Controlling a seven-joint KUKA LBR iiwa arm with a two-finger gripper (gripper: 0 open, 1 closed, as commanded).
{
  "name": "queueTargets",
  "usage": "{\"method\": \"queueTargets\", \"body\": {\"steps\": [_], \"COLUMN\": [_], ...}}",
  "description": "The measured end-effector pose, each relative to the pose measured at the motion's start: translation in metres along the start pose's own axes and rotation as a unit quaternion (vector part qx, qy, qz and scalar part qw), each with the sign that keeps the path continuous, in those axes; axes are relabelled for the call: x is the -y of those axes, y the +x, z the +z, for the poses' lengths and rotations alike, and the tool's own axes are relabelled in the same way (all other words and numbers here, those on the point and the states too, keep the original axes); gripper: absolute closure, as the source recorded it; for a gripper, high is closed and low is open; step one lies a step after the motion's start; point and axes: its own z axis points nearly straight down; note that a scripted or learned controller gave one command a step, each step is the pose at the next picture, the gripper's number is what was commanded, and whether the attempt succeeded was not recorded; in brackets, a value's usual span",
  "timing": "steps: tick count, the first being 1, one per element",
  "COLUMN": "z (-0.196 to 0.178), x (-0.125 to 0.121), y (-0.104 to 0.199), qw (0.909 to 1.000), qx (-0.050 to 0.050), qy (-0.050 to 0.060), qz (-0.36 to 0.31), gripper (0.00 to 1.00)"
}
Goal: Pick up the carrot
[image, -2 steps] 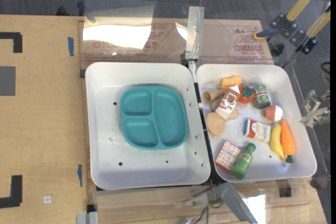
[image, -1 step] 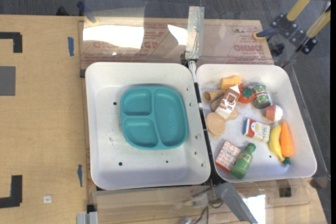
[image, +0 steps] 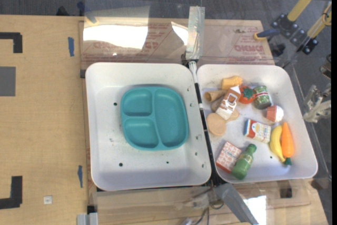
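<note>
The carrot point(image: 287, 139) is orange with a small green stem end pointing toward the front. It lies lengthwise near the right wall of the right bin point(image: 303, 166). A yellow banana point(image: 275, 143) lies right against its left side.
The right bin also holds a green bottle point(image: 244, 162), a red and white box point(image: 228, 156), a small carton point(image: 256, 130), a tan disc point(image: 216, 124) and several other toy foods. A teal divided plate point(image: 155, 117) sits in the left bin point(image: 100, 129). A pale metal fixture point(image: 317, 103) stands beyond the right bin's edge.
</note>
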Motion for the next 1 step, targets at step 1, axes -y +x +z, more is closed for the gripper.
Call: {"method": "queueTargets", "body": {"steps": [1], "z": [-0.1138], "x": [0.0331], "y": [0.0033], "qw": [0.9878], "qx": [0.001], "qy": [0.007], "qz": [-0.155], "gripper": [1.00]}}
